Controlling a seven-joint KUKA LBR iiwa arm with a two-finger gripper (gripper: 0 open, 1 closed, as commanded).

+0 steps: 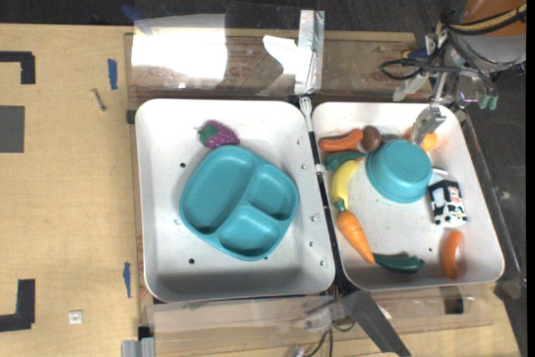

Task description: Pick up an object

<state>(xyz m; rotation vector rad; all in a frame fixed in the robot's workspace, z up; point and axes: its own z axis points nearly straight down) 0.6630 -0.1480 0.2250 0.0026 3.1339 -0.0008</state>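
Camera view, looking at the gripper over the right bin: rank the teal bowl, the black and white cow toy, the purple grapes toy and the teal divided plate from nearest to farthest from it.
1. Teal bowl, just below-left of the gripper, right bin.
2. Black and white cow toy, right bin, near its right wall.
3. Teal divided plate, middle of the left bin.
4. Purple grapes toy, left bin's far side.
The plate and grapes are close to call.

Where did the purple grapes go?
In the camera view, the small purple toy grape bunch lies in the left white bin, near its far edge, touching the far rim of the teal divided plastic plate.
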